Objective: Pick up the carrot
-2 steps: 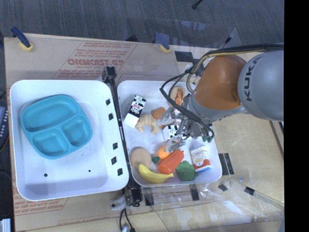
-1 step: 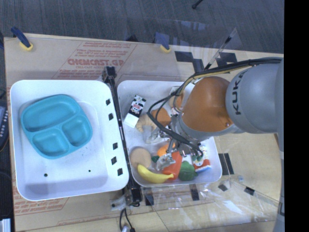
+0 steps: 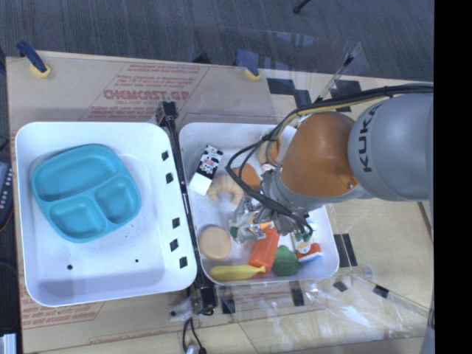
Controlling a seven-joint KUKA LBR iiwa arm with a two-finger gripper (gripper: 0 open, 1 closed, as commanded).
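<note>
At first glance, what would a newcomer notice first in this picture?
The big grey arm with its orange band reaches over the right bin, its claw low among crowded toy food. The orange carrot lies just below the claw. In the left bin sits a blue divided tray.

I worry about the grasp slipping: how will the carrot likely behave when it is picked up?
The carrot looks like smooth, stiff toy plastic, so probably light but slippery. Its tapered shape may slide from a pinch, and it lies crowded against a green vegetable.

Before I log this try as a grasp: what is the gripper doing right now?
Gripper: down over the carrot in the right bin; open or closed cannot be told.
</note>
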